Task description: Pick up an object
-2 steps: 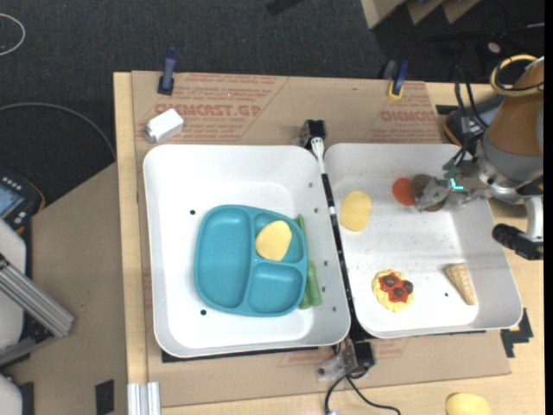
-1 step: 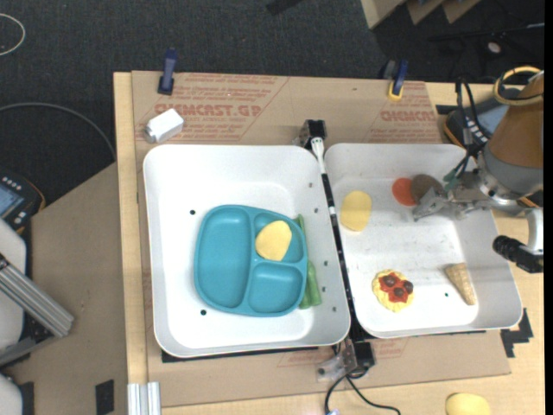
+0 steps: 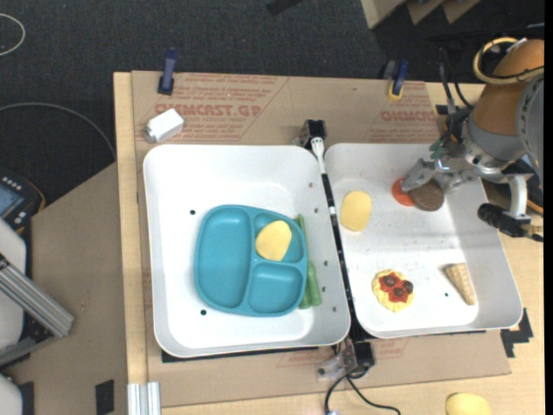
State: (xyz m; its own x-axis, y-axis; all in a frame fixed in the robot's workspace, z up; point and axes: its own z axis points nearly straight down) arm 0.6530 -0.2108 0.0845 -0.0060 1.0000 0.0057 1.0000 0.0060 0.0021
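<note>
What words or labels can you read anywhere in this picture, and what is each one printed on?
"SIMCAST" or something close to it: large red print on the cardboard sheet behind the left bin; the letters are faint, so the spelling is uncertain.
A matching red print on the cardboard behind the right bin: too faint and partly covered to read.
Smaller red lines above both prints: too small to read.

bench (image 3: 259,102): cardboard-topped | left bin (image 3: 173,232) | right bin (image 3: 484,301) | white block (image 3: 164,125)
</note>
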